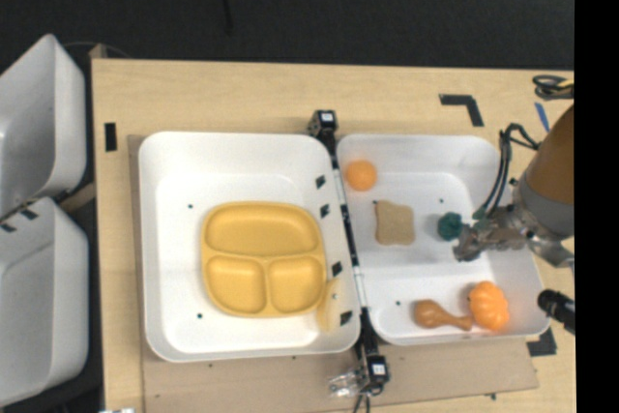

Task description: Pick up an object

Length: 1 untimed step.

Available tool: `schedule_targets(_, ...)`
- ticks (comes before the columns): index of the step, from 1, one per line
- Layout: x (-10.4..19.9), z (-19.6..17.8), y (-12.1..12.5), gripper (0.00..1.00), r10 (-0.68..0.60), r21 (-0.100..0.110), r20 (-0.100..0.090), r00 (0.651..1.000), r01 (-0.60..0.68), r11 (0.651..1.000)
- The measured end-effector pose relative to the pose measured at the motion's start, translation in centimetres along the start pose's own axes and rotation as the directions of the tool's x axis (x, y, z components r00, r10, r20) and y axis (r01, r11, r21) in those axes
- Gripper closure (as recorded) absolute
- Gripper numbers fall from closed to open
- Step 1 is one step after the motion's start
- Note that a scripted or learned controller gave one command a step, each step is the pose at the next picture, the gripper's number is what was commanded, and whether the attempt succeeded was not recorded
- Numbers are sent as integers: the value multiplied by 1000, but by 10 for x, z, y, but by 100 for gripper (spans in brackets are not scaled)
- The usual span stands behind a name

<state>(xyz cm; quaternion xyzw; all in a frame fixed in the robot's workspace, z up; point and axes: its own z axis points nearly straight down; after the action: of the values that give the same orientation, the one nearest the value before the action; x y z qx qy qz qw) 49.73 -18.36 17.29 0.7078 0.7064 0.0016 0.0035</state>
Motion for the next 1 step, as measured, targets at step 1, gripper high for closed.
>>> schedule_targets(1, -2, -54, 2, 100, -5, -1, 1, 1000, 5, 1000)
